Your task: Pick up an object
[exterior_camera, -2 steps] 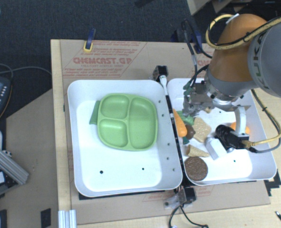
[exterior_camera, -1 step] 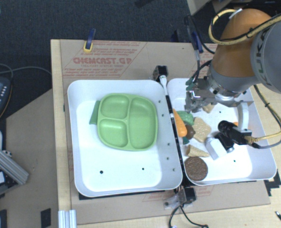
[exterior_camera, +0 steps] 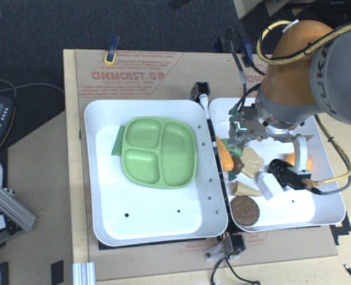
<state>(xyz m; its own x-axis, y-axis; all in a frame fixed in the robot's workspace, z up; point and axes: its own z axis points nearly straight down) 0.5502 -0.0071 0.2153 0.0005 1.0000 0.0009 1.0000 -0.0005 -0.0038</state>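
**benchwatcher:** Bins first. Left bin (exterior_camera: 98, 159) has a green divided plate (exterior_camera: 160, 152) in it. Right bin (exterior_camera: 326, 209) has the food bits: an orange carrot (exterior_camera: 224, 157), tan crackers (exterior_camera: 252, 162), a wedge-shaped piece (exterior_camera: 244, 189) and a round brown cookie (exterior_camera: 244, 210).

**kuka_fan:** And the end effector (exterior_camera: 242, 134)?

**benchwatcher:** Down at the right bin's upper left, just above the carrot and crackers. Carrot's along the left wall, right beside it. Can't tell whether anything's gripped, the wrist blocks it.

So the grey arm (exterior_camera: 335, 52) with its orange band comes in from the right, hand (exterior_camera: 242, 136) pointed down near the right bin's (exterior_camera: 318, 218) inner edge.
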